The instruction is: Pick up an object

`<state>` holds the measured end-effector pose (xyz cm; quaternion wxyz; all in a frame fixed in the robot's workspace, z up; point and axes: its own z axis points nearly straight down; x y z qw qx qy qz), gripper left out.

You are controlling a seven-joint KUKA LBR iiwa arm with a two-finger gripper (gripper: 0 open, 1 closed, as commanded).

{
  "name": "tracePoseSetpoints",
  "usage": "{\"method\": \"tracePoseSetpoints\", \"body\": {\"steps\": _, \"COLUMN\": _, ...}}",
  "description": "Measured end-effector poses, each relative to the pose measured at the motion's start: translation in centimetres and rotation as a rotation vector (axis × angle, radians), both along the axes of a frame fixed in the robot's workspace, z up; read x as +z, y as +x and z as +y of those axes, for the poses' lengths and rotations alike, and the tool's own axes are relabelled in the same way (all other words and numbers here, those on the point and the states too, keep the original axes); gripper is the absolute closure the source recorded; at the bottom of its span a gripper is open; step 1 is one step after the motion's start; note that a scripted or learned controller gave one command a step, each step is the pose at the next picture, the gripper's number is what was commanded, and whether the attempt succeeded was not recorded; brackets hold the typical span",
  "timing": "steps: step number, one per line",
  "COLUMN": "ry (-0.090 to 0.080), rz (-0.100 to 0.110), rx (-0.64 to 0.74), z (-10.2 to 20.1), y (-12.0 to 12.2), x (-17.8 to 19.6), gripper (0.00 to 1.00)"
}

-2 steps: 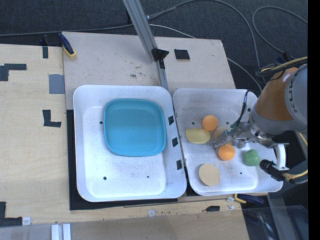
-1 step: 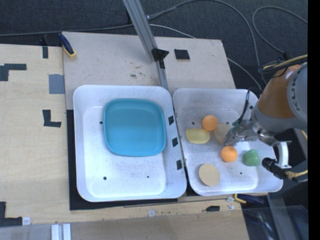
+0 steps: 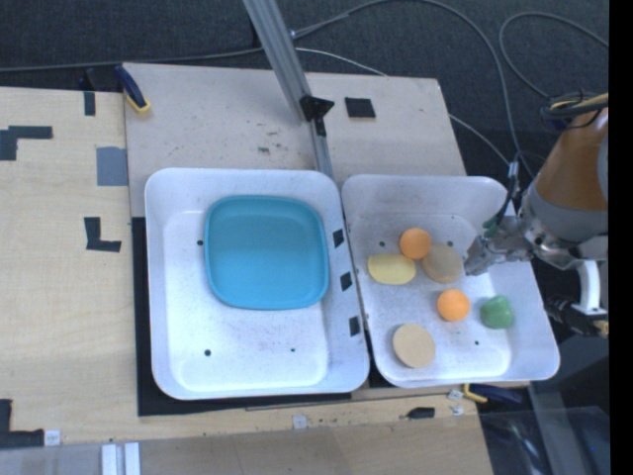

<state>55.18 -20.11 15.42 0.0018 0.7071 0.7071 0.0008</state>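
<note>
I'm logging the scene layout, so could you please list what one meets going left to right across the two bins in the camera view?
Blue plate → yellow piece → tan disc → lower orange ball → green object.

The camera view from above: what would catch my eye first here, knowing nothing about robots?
Likely the big blue plate lying in the left white bin. Next, the bright small things in the right bin: two orange balls, a yellow piece and a green one. The grey-and-orange arm reaches in from the right, its gripper beside them.
</note>
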Motion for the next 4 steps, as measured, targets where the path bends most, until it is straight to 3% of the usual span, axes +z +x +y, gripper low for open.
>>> {"method": "tracePoseSetpoints", "body": {"steps": 2, "ry": 0.001, "rz": 0.001, "rx": 0.000, "z": -0.4, "y": 0.0, "x": 8.3, "gripper": 1.00}}
{"method": "tracePoseSetpoints", "body": {"steps": 4, "ry": 0.003, "rz": 0.003, "rx": 0.005, "z": 10.3, "y": -1.7, "x": 7.9, "gripper": 1.00}}
